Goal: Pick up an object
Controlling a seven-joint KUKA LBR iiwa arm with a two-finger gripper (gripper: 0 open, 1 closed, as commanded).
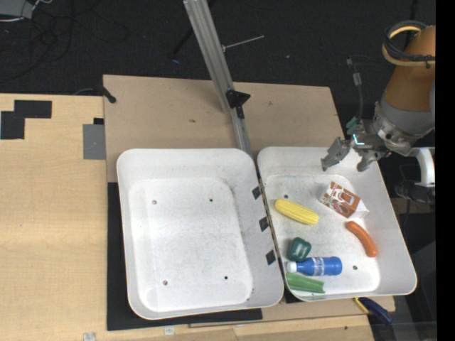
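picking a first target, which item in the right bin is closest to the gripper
The red-and-white packet, directly below the gripper; the other items lie farther down.

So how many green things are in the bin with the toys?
2, both in the right bin: a dark green pepper beside the blue bottle, and a lighter green piece by the near rim.

Grey arm [398, 119]; orange band; yellow-black cable loop; metal-fingered hand [350, 159].

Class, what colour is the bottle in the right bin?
Blue, with a white cap: the bottle shows clearly in the camera view.
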